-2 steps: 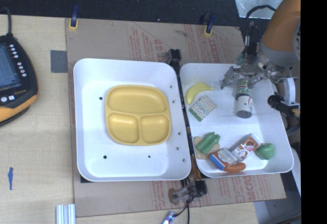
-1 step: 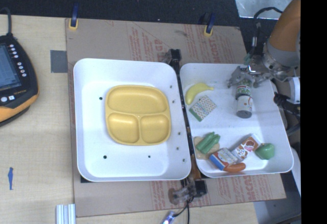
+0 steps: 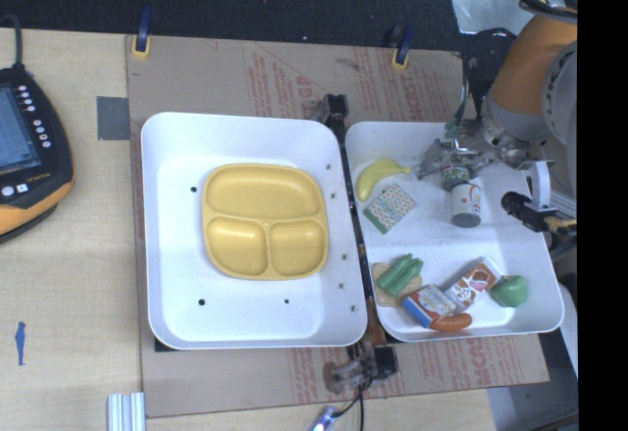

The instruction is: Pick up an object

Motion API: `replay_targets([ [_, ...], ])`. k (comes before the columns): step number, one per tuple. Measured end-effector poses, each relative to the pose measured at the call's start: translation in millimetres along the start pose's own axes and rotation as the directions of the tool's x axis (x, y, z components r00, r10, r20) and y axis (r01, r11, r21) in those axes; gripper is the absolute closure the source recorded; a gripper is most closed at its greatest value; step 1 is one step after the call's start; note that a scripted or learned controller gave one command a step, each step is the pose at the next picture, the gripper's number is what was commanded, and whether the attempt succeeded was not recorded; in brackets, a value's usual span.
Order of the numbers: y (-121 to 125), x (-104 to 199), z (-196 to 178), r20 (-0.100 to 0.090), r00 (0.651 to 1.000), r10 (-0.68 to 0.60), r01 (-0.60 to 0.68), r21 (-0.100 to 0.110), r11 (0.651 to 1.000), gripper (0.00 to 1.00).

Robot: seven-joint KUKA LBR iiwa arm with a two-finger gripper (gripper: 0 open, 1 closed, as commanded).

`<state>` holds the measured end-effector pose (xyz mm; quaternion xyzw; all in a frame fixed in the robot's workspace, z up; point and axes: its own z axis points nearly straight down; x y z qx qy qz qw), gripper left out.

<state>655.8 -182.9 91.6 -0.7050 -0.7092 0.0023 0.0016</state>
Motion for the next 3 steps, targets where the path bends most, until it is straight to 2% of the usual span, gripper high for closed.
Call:
replay_targets([
  [1, 0, -1, -11, 0.0, 1.0, -0.002, 0.002, 0.001, 1.0, 1.0],
  [3, 1, 137, -101, -0.001, 1.0, 0.001, -0.001, -0.003, 1.0, 1.0],
])
